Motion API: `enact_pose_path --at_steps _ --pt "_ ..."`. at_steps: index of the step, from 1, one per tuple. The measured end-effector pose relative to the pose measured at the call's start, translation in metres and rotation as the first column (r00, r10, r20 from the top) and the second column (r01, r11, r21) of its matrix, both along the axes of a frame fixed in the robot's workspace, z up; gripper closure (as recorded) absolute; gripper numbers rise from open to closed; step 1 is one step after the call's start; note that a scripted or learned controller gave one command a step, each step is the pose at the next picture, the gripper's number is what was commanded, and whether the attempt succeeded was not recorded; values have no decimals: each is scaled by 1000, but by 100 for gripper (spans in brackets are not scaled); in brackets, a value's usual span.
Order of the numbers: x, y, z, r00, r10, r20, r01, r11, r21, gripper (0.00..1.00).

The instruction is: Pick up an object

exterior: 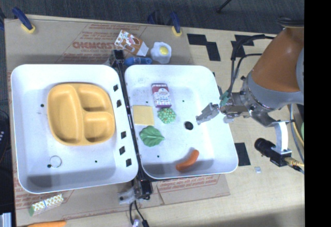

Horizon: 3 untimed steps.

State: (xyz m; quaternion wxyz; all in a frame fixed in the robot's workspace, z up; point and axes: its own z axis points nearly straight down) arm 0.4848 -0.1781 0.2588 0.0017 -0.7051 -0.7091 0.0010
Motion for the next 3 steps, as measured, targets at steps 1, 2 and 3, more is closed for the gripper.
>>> enact_pose_path --at_steps 1,2,3 --pt "-9 4 -135 981 196 -1 -196 981 2 0" --pt "-9 -19 -167 930 367 0 -367 930 3 0" --pt "-9 33 -168 808 589 1 -589 808 4 0"
